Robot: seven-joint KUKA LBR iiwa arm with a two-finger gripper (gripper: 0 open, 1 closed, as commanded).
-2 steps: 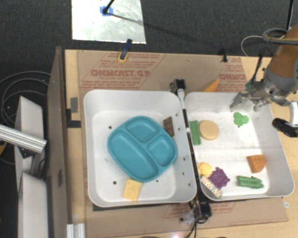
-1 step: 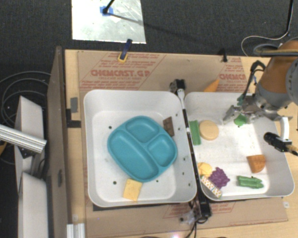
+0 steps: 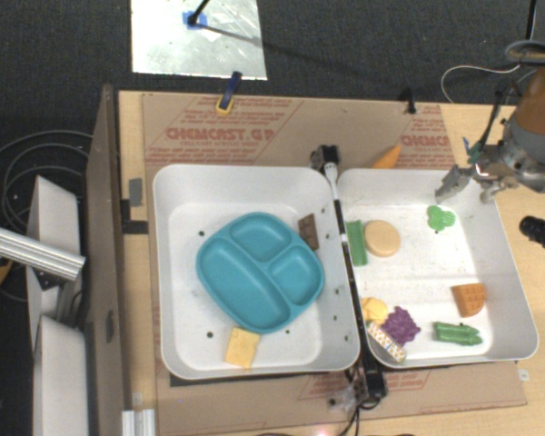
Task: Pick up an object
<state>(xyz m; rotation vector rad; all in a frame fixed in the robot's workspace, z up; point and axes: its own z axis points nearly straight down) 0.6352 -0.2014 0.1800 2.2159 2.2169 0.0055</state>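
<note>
My gripper (image 3: 470, 185) hangs over the far right corner of the right bin (image 3: 513, 284), open, with nothing between its fingers. A small green leafy toy (image 3: 440, 217) lies just in front of it and a little to the left, apart from the fingers. Further left in that bin are a round tan bun (image 3: 381, 239) and a green stick (image 3: 355, 242). Along the bin's near side lie an orange waffle piece (image 3: 469, 299), a green pickle (image 3: 457, 334), purple grapes (image 3: 401, 323) and a yellow piece (image 3: 374, 310).
The left bin (image 3: 177, 243) holds a blue divided plate (image 3: 259, 269), a brown piece (image 3: 309, 232) at the plate's far right and a yellow slice (image 3: 242, 347) near the front wall. A black clip (image 3: 327, 160) sits where the bins meet. Cables run at the right.
</note>
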